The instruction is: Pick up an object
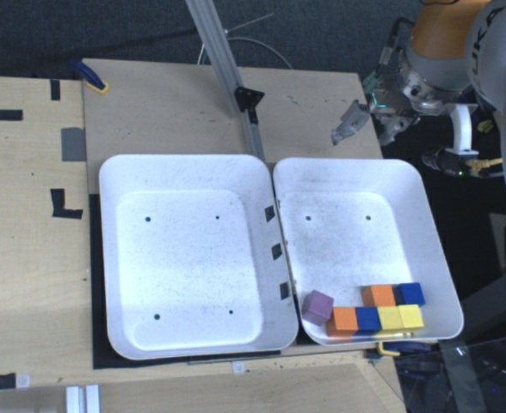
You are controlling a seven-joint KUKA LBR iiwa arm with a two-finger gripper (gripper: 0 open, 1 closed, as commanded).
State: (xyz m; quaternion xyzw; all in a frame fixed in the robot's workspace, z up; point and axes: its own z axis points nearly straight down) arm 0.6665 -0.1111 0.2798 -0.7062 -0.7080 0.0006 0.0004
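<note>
- While the arm [459, 33] hangs over the bench's far right corner, we find its gripper [356, 126] above bare bench top, just beyond the back rim of the right bin [425, 231].
- We see one grey finger [350, 125] pointing down and to the left; whether the tool is open or closed we cannot tell from this angle, and we see nothing between its tips.
- We spot the blocks bunched in the near right corner of the right bin, well apart from the gripper.
- Back row: an orange block [379, 296] with a blue block [409, 293] touching its right side.
- Front row, left to right: another orange block [344, 319], a second blue block [367, 318], then two yellow blocks [400, 317] side by side, all packed tight.
- A purple block [318, 306] sits just left of that cluster, turned at an angle, close to the wall beside the left bin.
- We note the left bin [115, 256] lying rim to rim with the right one.
- Behind the bins a slanted metal pole [219, 41] rises from a black bracket [249, 100] on the bench.
- At the bench's far left corner lies a small blue and yellow object [90, 75].
</note>
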